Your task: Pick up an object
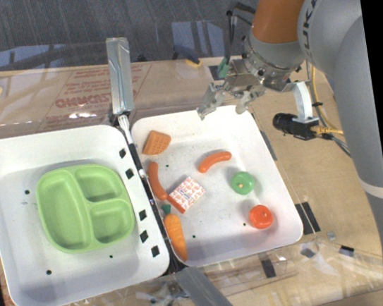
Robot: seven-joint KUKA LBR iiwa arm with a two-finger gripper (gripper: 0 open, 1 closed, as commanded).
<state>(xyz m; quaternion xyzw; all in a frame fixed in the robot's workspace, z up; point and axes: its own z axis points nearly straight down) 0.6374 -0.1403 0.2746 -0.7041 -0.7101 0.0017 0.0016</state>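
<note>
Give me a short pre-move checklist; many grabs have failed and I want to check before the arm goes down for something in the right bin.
1. Claw free of any load: ok, nothing shows between its fingers.
2. Claw spread enough for a grab: ok, the fingers stand apart.
3. Claw above a target: not ok, it hangs over the far rim of the right bin, no item under it.
4. Targets present: ok, an orange sausage, green ball, red tomato and patterned block lie apart on the floor.
5. Easy access to the carrot: not ok, it lies against the left wall.
6. Claw height above the bin: cannot tell.
</note>
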